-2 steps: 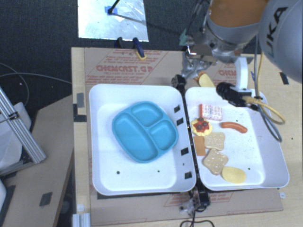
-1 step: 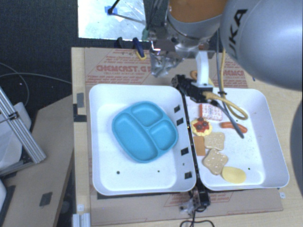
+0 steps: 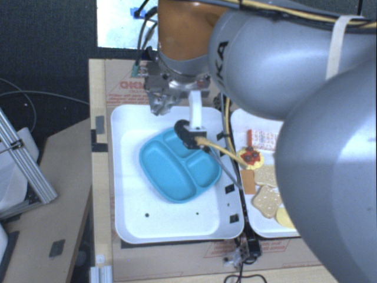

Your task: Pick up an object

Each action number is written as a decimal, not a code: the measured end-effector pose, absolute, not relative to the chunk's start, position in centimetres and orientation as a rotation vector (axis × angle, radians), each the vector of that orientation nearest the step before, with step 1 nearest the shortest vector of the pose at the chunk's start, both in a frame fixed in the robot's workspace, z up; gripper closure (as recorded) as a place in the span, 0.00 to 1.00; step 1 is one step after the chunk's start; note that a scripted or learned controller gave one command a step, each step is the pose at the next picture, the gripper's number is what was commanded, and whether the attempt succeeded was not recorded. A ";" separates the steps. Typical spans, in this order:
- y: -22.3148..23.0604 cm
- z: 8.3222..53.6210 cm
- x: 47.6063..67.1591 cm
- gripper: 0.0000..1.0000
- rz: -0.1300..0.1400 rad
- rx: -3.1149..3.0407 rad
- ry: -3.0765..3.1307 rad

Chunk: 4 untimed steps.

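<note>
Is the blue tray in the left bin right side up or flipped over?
Right side up. The blue tray lies flat on the floor of the left bin, with its divided hollows facing up toward the camera.

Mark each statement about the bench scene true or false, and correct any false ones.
1. The blue tray lies in the bin on the view's left. True.
2. The tray is one undivided dish. False: ridges split it into several compartments.
3. Pale cracker-like pieces lie in the bin on the view's right. True.
4. The gripper is over the right-hand bin. False: it is at the far end of the left-hand bin, just beyond the tray.
</note>
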<state>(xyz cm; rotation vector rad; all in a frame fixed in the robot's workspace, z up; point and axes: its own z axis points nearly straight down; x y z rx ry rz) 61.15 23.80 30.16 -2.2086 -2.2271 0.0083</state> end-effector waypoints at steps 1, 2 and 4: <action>23.4 25.8 64.0 1.00 0.002 -2.222 -2.221; 23.3 13.2 66.6 1.00 0.015 -2.217 -2.220; 8.4 24.8 66.7 1.00 -0.003 -2.236 -2.217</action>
